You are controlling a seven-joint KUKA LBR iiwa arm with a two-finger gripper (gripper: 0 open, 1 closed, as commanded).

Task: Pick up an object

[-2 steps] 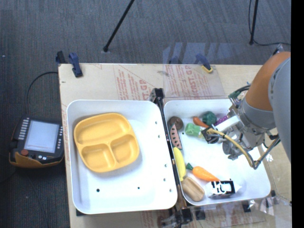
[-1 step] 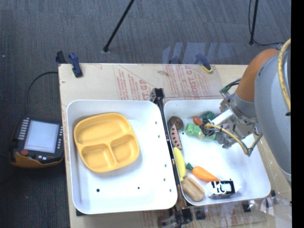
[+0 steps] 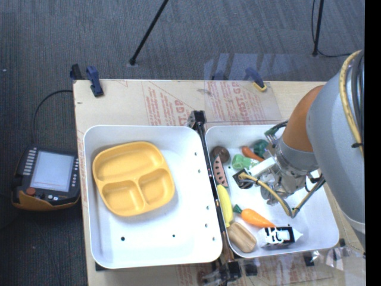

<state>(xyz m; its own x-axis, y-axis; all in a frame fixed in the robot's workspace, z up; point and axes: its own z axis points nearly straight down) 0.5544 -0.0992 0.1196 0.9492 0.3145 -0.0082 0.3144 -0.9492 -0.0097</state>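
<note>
The tool hangs low in the right bin above the carrot — its state I cannot tell.

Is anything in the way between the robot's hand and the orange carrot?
Nothing visible blocks it. The gripper hangs over the right bin, and the carrot lies just below it in the picture, uncovered, beside the banana.

Dark grey carpet surrounds a pale wooden worktop with blue clamps on its far edge, thin black stand legs behind, and what looks like a handheld control pendant lying left.
</note>
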